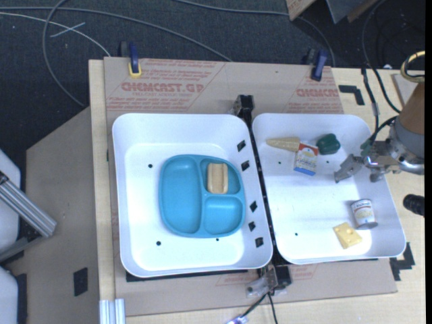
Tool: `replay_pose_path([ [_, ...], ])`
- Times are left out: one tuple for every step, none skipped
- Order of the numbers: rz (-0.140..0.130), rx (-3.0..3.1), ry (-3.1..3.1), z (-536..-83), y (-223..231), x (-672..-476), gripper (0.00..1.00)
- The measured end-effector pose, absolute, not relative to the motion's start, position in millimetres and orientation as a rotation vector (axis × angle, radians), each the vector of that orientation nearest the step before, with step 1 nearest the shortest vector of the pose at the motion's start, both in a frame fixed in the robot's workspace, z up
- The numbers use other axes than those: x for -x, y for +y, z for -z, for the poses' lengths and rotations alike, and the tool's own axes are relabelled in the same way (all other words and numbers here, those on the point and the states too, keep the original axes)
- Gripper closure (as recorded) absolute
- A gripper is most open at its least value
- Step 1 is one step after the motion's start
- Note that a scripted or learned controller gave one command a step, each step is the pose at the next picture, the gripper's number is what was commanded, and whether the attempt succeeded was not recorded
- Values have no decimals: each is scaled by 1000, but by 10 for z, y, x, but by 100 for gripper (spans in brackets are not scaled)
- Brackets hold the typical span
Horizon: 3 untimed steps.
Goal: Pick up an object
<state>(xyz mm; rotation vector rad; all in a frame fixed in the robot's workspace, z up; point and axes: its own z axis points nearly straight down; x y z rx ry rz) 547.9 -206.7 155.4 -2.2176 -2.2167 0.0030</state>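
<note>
bench: a pale wooden board (101, 181) carrying two shallow white plastic bins side by side, with printed red lettering along its far edge.
left bin: the white bin on the left (128, 201) holds a blue plastic divided tray (182, 201) with three compartments, lying flat near the middle.
in the tray: a tan, bread-like rectangular slice (217, 178) lies in the upper right compartment of the tray.
right bin: the white bin on the right (297, 214) holds five small loose things, all apart from each other.
far side of right bin: a beige cone-shaped piece (283, 142) lies on its side; next to it a small white box with red and blue print (306, 159); just beyond that a dark green rounded lump (328, 142).
near side of right bin: a small white cylindrical can with a printed label (364, 212) lies near the right wall; a yellow wedge like cheese (347, 235) lies just below it.
arm: the grey arm enters from the right, over the right bin's right edge.
gripper: the metal two-finger gripper (344, 172) points left over the bin floor, between the green lump and the can; its fingers seem slightly spread, with nothing between them, though the view is small.
</note>
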Motion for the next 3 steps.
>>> replay_pose_path([
  [-3, 2216, -2217, -1026, -1970, -5414, 0],
  [3, 2221, -2222, -1171, -1980, -5433, 100],
  [6, 2225, -2228, -1819, -1999, -5463, 100],
])
